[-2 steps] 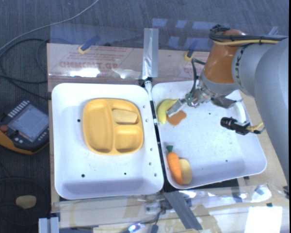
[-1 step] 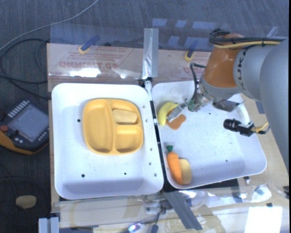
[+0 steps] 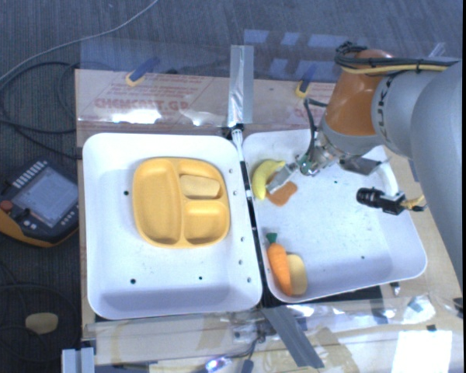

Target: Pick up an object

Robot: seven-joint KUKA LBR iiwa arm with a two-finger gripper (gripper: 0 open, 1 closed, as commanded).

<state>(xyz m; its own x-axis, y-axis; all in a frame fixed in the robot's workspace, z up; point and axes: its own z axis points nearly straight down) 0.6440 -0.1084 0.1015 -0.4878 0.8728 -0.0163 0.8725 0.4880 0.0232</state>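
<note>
My gripper [image 3: 289, 176] reaches down into the upper left part of the right bin [image 3: 349, 239]. It sits right at a yellow banana [image 3: 261, 176] and just above a small orange-brown piece [image 3: 284, 195]; nothing is visibly lifted. An orange carrot [image 3: 277, 261] with a green top lies near the bin's front left corner, with a pale yellow piece [image 3: 297, 272] against it. The left bin [image 3: 109, 270] holds a yellow divided plate [image 3: 171, 208] with a tan block [image 3: 199, 185] in its upper right compartment.
A black fitting with a yellow tip [image 3: 380, 200] sits at the right bin's right side under the arm. The bins meet at a raised divider [image 3: 247, 216]. A teach pendant [image 3: 31, 204] and cables lie on the floor to the left.
</note>
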